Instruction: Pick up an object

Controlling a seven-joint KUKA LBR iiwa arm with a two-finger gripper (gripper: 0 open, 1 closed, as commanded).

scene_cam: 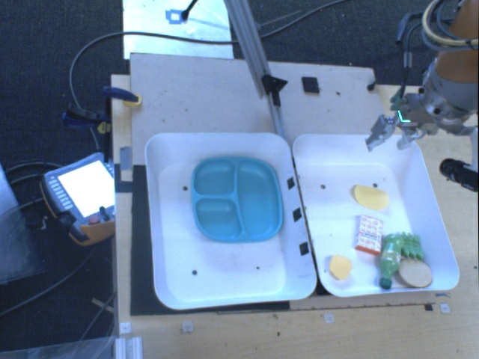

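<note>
My gripper [392, 134] hangs above the far rim of the right bin [426, 178], its two fingers spread open with nothing between them. Well below it in that bin lie a yellow chip-shaped piece [371, 197], a small red-and-white packet [368, 235], a green bottle [388, 260], a green toothed toy [408, 244], a tan round disc [415, 274] and a small yellow piece [340, 267]. The objects cluster in the near right part of the bin.
The left bin [168, 268] holds a blue divided plate [236, 199]. A slanted metal pole [251, 40] crosses the board behind the bins. A handheld pendant [81, 197] lies off the bench at left.
</note>
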